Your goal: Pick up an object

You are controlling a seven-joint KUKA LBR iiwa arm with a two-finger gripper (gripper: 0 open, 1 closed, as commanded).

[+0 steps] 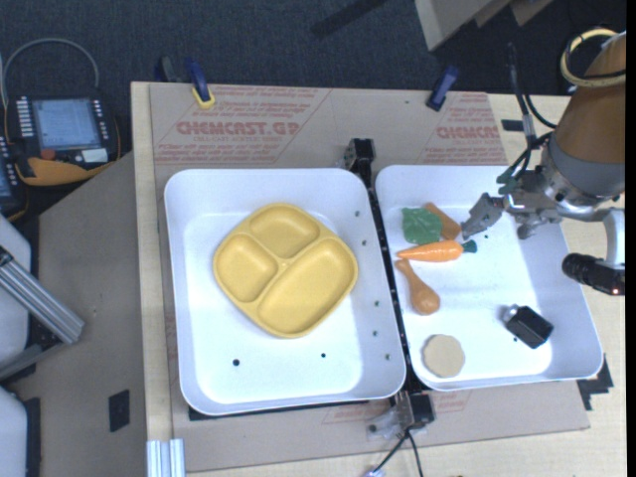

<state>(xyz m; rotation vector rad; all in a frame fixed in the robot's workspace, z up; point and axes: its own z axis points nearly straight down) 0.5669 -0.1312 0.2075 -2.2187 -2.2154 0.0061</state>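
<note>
In the right white bin (566, 366) lie an orange carrot (430, 252), a green leafy piece (422, 226), an orange drumstick-shaped piece (420, 290), a tan round disc (443, 355) and a small black block (527, 325). Another orange piece (444, 220) shows behind the green one. My gripper (495, 235) hangs over the bin's upper right part, just right of the carrot's green tip. It is open, with nothing between its fingers. The left fingertip (470, 235) stands close above the carrot's end.
The left white bin (189, 296) holds a yellow divided plate (285, 268). A black ridge (383, 266) separates the two bins. The grey arm with its orange band (594, 117) reaches in from the upper right. Bare floor lies in the right bin's middle.
</note>
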